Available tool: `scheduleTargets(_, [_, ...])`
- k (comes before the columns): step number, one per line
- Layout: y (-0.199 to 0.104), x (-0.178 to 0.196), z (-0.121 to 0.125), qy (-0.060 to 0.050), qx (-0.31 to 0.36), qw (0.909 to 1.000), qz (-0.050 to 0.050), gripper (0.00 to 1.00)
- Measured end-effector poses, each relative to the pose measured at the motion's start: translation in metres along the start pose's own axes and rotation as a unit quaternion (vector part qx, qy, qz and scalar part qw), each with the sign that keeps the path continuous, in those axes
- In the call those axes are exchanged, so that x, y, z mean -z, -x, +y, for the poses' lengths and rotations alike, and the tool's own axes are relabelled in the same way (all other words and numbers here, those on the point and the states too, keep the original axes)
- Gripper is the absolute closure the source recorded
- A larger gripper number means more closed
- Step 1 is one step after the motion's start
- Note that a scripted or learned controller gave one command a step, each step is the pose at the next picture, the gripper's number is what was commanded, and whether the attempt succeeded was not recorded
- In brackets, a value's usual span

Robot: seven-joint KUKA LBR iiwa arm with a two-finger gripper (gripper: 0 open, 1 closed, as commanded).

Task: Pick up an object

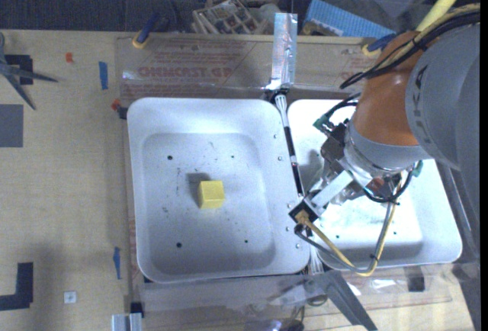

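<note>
A small yellow block (212,194) lies near the middle of the left white bin (152,123). It rests alone on the bin floor. The grey arm with its orange band reaches in from the right and hangs over the right bin (435,245). Its gripper (314,174) points down near that bin's left wall, well to the right of the yellow block. The wrist body hides the fingertips and whatever may lie beneath them.
A ridge between the two bins runs under the gripper's left side. A yellow cable (343,257) loops from the wrist over the right bin's front rim. A clear taped panel (198,66) stands behind the bins. Tools lie on the bench at far left.
</note>
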State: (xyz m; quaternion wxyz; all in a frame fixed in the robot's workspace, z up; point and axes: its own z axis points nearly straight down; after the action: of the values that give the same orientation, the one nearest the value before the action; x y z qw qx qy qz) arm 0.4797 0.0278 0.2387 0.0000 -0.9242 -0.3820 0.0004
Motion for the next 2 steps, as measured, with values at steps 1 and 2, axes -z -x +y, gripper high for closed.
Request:
scheduleTargets(1, [-0.036,0.109,-0.03,0.001,-0.282,0.9593,0.001,1.0])
scheduleTargets(2, [-0.08,0.154,-0.068,0.001,-0.289,0.9575,0.002,1.0])
